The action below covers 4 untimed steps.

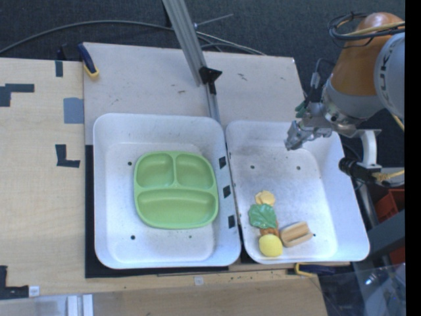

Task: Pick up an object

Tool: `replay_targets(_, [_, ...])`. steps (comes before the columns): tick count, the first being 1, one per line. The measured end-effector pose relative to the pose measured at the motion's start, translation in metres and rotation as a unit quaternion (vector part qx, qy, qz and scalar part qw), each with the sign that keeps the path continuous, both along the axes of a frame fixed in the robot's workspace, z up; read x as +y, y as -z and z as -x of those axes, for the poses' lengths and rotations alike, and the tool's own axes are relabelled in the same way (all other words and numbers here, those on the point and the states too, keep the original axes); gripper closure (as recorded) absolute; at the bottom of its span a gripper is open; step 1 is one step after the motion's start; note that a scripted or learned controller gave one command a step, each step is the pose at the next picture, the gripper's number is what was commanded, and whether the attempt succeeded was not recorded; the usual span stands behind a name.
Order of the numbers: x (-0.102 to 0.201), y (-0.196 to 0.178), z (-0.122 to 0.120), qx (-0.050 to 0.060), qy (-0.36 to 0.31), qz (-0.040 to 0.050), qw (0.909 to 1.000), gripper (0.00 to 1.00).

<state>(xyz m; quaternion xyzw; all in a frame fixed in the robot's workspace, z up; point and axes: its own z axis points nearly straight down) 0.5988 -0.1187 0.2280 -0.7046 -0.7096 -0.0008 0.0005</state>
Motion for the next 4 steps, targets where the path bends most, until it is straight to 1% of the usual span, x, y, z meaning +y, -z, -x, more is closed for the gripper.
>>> replay_targets(1, [0.055, -0.008, -0.006, 0.0, 0.0, 0.0, 1.0, 1.0])
replay_targets(2, [0.114, 0.001, -0.009, 0.001, 0.0, 0.0001, 1.0, 1.0])
replay_targets(3, [0.166, -0.003, 0.005, 0.001, 0.0, 0.0, 1.0, 1.0])
replay_targets(4, [0.217, -0.01, 0.01, 0.001, 0.0, 0.0001, 1.0, 1.0])
